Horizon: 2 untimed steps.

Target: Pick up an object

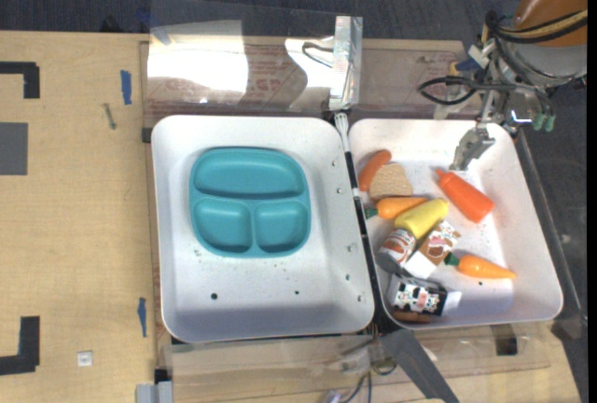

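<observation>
Camera view showed the gripper (469,152) hanging over the upper part of the right bin (536,275), its fingers close together with nothing seen between them. Just below it lay an orange-red carrot-like toy (465,195). Further out in that bin sat a tan wedge (391,180), a yellow bottle (420,216), a small carrot (483,268) and a dark packet (422,299). The left bin (187,298) held a teal divided plate (250,200).
</observation>
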Available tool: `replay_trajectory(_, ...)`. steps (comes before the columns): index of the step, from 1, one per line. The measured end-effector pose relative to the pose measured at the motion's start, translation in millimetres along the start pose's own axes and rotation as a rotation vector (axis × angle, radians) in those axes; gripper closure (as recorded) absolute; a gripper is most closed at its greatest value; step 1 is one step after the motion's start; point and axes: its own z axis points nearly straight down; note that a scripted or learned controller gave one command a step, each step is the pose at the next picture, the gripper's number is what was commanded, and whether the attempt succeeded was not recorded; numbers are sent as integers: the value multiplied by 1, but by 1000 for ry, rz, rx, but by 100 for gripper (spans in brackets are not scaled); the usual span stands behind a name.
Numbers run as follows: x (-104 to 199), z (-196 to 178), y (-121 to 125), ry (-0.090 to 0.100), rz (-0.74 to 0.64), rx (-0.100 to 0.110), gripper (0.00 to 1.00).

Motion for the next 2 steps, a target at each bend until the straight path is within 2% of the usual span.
replay_trajectory(1,21,121,15,-8,-100,1,0)
replay_trajectory(2,36,143,5,-38,-11,0,0)
